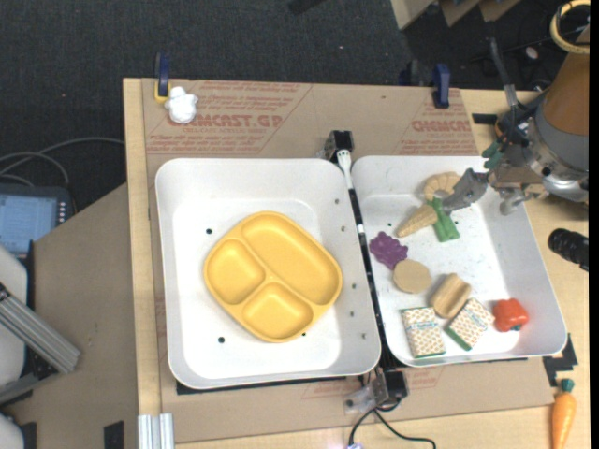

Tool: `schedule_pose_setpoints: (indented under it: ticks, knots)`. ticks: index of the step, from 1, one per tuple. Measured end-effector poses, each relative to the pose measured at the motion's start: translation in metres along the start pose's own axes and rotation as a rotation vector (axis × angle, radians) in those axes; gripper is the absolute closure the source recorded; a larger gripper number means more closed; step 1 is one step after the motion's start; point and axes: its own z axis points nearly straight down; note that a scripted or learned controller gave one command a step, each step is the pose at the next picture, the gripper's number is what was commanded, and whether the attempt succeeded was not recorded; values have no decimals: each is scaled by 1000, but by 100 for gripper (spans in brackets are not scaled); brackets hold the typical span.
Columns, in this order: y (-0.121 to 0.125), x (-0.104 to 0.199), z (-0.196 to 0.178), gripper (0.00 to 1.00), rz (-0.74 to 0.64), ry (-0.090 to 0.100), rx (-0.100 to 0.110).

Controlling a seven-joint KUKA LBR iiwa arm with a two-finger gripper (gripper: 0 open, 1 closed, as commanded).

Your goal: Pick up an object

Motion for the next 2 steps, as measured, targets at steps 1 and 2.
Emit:
schedule_pose_setpoints:
  ticks: [1,2]
  knots:
    - [53,-33,144,0,1,-1,3]
    - [117,-46,186,0,-3,-3,-6]
